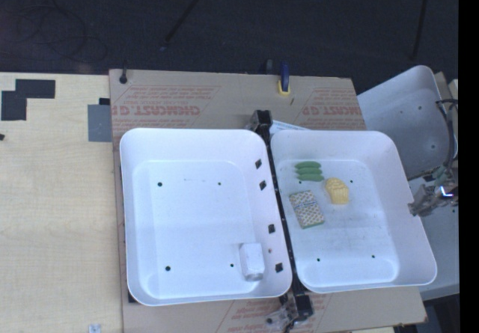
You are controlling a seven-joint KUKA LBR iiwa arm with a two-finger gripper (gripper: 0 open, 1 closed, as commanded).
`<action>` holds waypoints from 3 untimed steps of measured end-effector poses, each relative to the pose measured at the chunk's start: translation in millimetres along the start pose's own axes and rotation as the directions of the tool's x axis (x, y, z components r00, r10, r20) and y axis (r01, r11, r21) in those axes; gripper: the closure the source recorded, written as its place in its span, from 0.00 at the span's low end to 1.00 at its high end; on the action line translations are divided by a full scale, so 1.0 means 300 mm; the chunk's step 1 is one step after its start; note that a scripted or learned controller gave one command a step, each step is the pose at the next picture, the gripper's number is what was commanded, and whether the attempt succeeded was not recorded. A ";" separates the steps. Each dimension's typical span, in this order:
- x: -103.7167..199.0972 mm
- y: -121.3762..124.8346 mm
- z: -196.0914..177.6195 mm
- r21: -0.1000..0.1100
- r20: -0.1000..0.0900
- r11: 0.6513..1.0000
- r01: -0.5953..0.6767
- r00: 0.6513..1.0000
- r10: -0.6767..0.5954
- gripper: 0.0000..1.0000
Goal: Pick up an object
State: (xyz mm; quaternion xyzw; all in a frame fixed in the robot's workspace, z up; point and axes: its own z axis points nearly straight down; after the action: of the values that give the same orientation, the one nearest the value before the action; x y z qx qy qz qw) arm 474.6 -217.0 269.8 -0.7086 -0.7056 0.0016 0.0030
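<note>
The right bin holds three small objects near its back left. A green ridged piece lies furthest back. A yellow block sits just right of and below it. A flat patterned grey pad lies in front of the green piece. In the left bin, a white block rests near the front right corner.
A black divider rail runs between the two bins. A grey metal plate stands behind the right bin. A small metal part with wires juts in beside the right bin's right rim. Brown cardboard lies under the bins.
</note>
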 end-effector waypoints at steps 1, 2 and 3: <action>-0.003 -0.001 -0.031 0.001 0.000 1.000 0.002 1.000 -0.002 1.00; 0.313 0.094 0.156 0.001 -0.004 1.000 0.014 1.000 -0.014 1.00; 0.066 -0.002 0.067 -0.006 0.005 1.000 -0.002 1.000 0.003 1.00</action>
State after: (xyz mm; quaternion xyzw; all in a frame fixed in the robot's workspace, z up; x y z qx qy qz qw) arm 474.1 -197.1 249.7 -0.7095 -0.7047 0.0014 -0.0009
